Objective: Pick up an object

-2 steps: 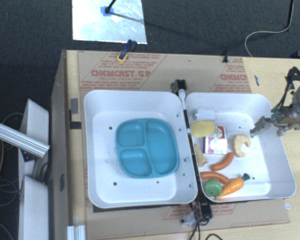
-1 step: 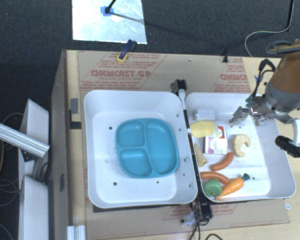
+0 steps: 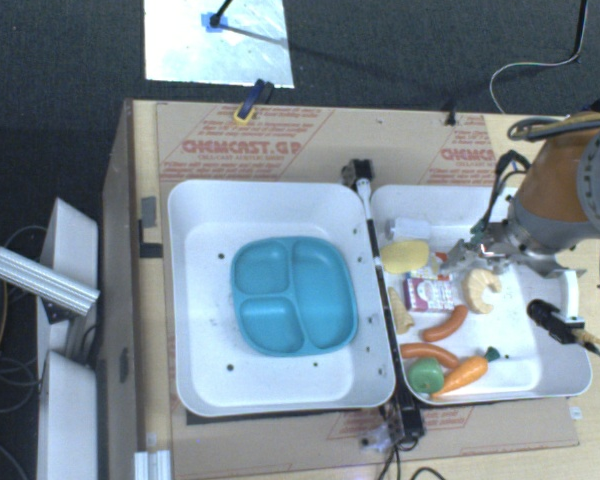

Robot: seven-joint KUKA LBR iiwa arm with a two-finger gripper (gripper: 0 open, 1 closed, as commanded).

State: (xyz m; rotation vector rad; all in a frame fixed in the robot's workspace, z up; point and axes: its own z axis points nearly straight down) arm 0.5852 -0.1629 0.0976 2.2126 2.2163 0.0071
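over the right bin [image 3: 570,368] we see the gripper [image 3: 470,253] reaching in from the right, low among the toy food, with the grey arm [image 3: 560,203] and its orange band behind it. whether it is released or clenched we cannot tell, since that end is small and blurred, and we see nothing clearly held by it. just below and right of it lies a pale bitten ring shape [image 3: 482,290] (perhaps a slice of apple or a bagel, we cannot say). left of the gripper sits a yellow lemon [image 3: 405,257], and under that a small pink and white carton [image 3: 428,294]. an orange-red sausage [image 3: 446,322] lies slanted below the carton, a second one [image 3: 430,354] further down, then a green apple [image 3: 426,375] touching a carrot [image 3: 464,371]. in the left bin [image 3: 200,228] we find a blue divided plate [image 3: 293,295] lying flat near the middle.
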